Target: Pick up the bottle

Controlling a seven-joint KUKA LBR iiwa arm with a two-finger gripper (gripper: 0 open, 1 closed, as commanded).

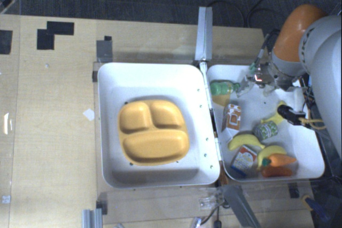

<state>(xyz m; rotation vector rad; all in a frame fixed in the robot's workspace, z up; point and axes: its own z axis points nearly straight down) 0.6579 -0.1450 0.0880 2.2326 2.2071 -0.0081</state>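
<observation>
Lying in the left bin [107, 115] is a yellow divided tray [154, 131], with two small compartments at the far side and one long compartment at the near side; it is sitting near the middle of the bin floor. A grey metal bar [203, 34] is standing at the far end of the wall between the two bins. In the right bin [315, 152], the bottle [223, 88] is lying on its side in the far left corner, green with a yellow part, just beside the dividing wall. Nearer to the camera, a small brown carton [232, 116] is lying, then a banana [245, 141], a small green can [266, 129], a red and white pack [244, 159] and an orange carrot-like toy [278, 162], all crowding together in the near part. The gripper [255, 77] is hanging over the far part of this bin, to the right of the bottle and apart from it. How it is set, wide or narrow, I cannot tell. The grey arm [323, 56] with its orange band [294, 32] is reaching in from the right.
</observation>
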